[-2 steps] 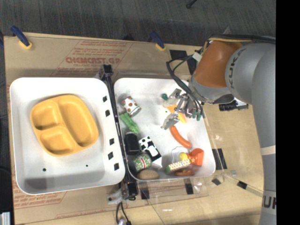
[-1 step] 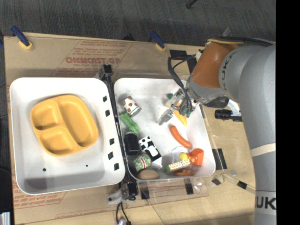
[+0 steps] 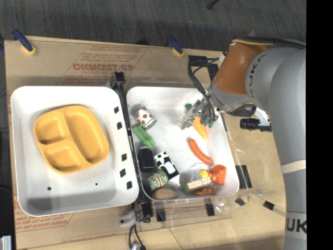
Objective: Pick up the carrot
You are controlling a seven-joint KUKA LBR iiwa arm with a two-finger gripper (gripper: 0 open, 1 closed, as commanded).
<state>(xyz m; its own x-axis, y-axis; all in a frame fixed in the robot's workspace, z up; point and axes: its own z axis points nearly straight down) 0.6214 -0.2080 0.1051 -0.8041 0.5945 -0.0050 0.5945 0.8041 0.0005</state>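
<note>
Desk [image 3: 62, 61]: covered in brown printed cardboard, with two white bins side by side on it.
Left bin [image 3: 21, 155]: holds a yellow divided plate [image 3: 71, 138], lying a little left of the bin's middle.
Right bin [image 3: 171, 95]: holds all the small items.
Can [image 3: 145, 117]: small, red and white, tilted, at the bin's far left.
Green vegetable [image 3: 143, 137]: lies just near of the can, along the left wall.
Black-and-white toy [image 3: 167, 165]: near-left part of the bin, with a dark item beside it on its left.
Green tin [image 3: 157, 180]: just near of the toy, above a brown rounded item at the near wall.
Carrot [image 3: 201, 126]: orange, at the far right of the bin, right at the tips of the jaws [image 3: 197, 116].
Jaws: lowered onto the carrot's far end; whether they are spread or pinching it I cannot tell.
Sausage [image 3: 200, 151]: orange-red, near of the carrot and apart from it.
Red cup [image 3: 218, 174]: near-right corner, beside a cluster of colourful pieces.
Arm [image 3: 260, 82]: grey with an orange band, reaching in from the right.
</note>
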